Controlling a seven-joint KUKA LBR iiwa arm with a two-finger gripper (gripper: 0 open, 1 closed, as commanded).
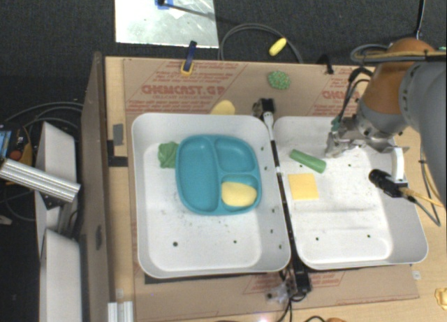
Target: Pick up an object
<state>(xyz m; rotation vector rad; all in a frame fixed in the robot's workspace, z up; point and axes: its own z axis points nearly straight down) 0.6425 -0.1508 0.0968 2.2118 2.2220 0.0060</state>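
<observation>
- The right bin (363, 244) sits nearest the arm's side of the bench, its near half bare white floor. That leaves open room for a descent, though nothing there is worth reaching for.
- On the right bin's floor, left of centre, a flat yellow square (304, 186) lies on its face. Being so thin, it would probably be awkward to pinch from above.
- Just behind it lies a green cylinder (308, 161), on its side and angled, one end close to the square's far edge; whether they touch I cannot tell. Its round body looks the likelier thing to pick up.
- In the left bin (160, 244) a blue divided plate (199, 174) rests flat, with a yellow lump (238, 193) in its near right compartment, and a green leafy piece (167, 154) against the plate's left rim. These lie well apart from the arm.
- The gripper (337, 144) hangs low over the far part of the right bin, to the right of the green cylinder and apart from it. I see nothing between its fingers, and how far they are spread cannot be made out at this slant.
- My judgement: it is poised for a grasp and nothing is yet lifted.
- Beyond the bins, a small green object (279, 79) and a yellow piece (223, 108) lie on the cardboard (174, 90).
</observation>
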